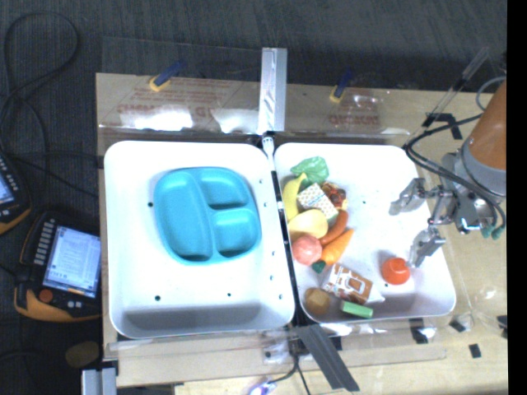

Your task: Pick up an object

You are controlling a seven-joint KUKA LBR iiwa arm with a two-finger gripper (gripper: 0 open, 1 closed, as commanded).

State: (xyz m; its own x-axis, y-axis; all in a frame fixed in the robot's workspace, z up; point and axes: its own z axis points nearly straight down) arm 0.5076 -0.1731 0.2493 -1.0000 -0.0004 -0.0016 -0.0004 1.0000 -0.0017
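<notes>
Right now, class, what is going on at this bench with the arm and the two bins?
A grey robot arm reaches in from the right over the right bin. Its gripper hangs with fingers spread and nothing between them, just above a small orange object. Toy food, including a banana and a carrot, is piled along that bin's left side. The left bin holds a blue divided tray. Nothing has been picked up yet.
</notes>
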